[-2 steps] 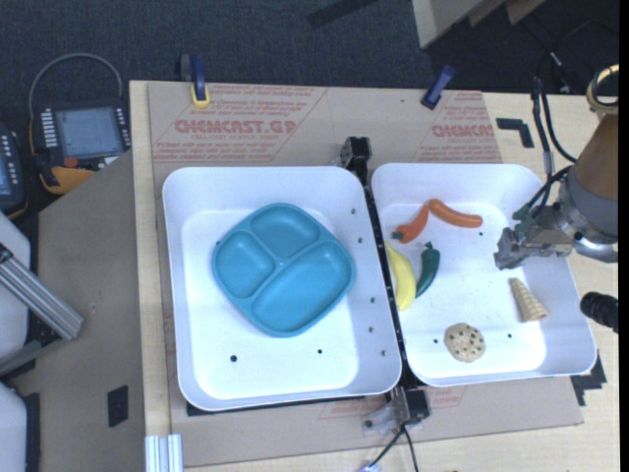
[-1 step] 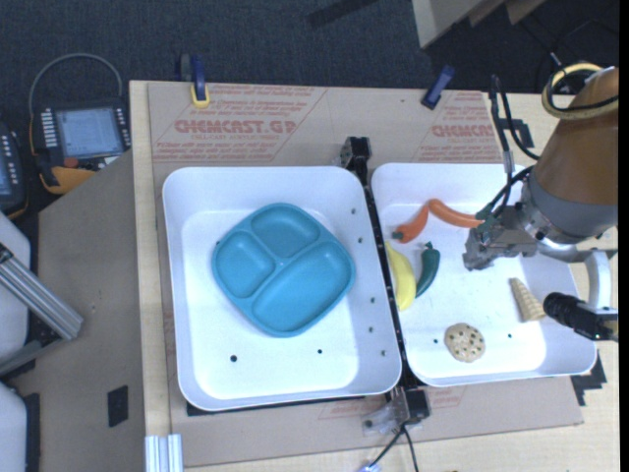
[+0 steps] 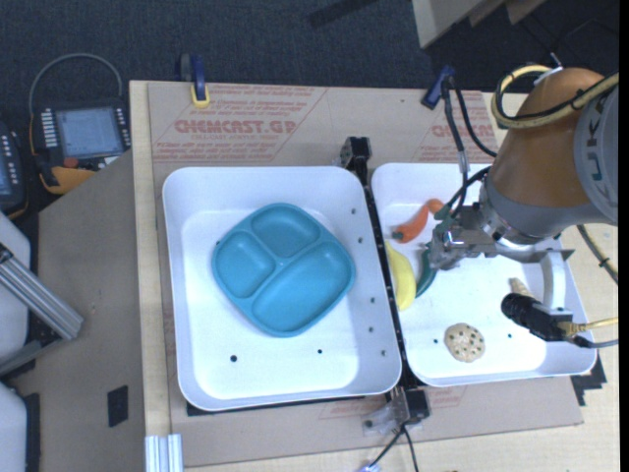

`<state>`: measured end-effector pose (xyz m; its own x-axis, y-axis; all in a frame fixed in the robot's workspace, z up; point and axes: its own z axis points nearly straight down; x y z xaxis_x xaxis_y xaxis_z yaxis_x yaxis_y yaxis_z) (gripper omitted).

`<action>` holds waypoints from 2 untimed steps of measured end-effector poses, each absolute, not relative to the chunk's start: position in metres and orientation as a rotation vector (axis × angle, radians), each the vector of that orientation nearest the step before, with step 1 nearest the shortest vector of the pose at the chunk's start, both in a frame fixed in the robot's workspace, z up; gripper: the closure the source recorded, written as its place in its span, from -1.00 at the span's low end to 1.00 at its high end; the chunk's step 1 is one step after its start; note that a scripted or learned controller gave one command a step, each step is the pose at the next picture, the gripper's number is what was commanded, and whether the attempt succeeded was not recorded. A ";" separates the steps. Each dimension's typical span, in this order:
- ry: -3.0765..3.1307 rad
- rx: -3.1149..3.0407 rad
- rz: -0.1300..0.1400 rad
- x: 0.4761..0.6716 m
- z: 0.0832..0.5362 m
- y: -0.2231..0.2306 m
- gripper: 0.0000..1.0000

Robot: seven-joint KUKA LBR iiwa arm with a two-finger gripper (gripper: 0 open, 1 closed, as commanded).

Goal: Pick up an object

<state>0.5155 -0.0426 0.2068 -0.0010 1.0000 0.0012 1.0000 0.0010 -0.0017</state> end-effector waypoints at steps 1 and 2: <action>-2.230 -2.214 -0.005 0.523 0.219 0.015 1.00; -2.229 -2.215 -0.004 0.519 0.229 0.069 1.00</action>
